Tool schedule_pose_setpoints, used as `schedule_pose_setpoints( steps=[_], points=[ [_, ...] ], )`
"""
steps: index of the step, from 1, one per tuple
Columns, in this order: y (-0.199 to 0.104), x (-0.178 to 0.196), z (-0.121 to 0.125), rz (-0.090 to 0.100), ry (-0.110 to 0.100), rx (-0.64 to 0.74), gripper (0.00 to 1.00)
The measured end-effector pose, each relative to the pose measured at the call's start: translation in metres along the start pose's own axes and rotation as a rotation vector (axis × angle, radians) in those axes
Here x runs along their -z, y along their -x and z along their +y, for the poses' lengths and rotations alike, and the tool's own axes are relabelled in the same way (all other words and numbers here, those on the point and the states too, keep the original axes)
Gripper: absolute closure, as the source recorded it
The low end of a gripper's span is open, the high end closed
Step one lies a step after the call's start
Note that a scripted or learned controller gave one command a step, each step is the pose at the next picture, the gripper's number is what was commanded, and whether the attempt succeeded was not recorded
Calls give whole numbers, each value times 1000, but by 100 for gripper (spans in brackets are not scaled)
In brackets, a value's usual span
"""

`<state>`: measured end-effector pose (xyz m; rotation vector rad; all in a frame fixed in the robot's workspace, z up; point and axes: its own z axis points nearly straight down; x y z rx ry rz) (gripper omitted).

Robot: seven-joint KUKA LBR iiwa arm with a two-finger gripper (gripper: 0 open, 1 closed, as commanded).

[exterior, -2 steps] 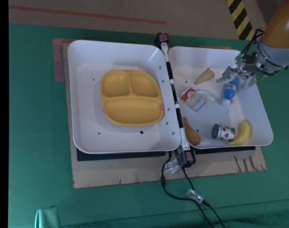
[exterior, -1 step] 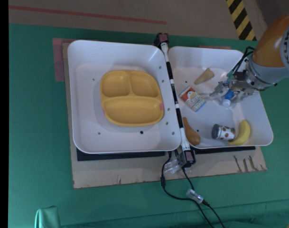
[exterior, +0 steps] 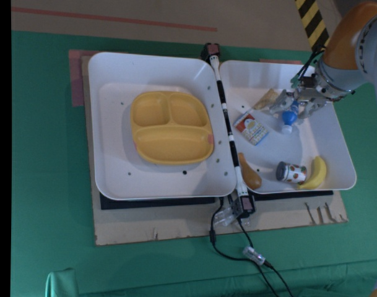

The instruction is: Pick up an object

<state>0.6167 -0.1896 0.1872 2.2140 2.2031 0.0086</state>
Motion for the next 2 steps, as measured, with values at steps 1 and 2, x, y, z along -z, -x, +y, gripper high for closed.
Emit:
schedule_pose_setpoints(
  steps=[1, 2],
  points=[
    [4, 18, 3, -11, 16, -5, 100],
    [-73, 119, 19, 5, -2, 0, 100]
  ],
)
